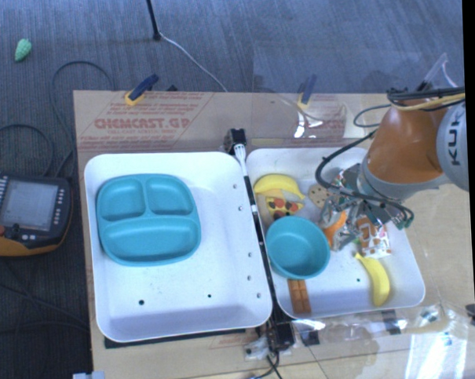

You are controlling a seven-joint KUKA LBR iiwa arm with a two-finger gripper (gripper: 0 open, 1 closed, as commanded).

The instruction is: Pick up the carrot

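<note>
The carrot (pixel 334 224) is a small orange piece lying in the right bin (pixel 407 295), just right of the blue bowl (pixel 296 246). My gripper (pixel 343 218) reaches down from the arm's orange band at the right and sits directly over the carrot, its dark metal parts crowding around it. The arm hides part of the carrot, and I cannot see whether the gripper touches it.
The right bin also holds a yellow toy with coloured bits (pixel 278 192), a banana (pixel 376 278), a small printed carton (pixel 373 238) and a brown stick (pixel 299 295). A blue divided plate (pixel 148 218) lies in the left bin (pixel 180 305).
</note>
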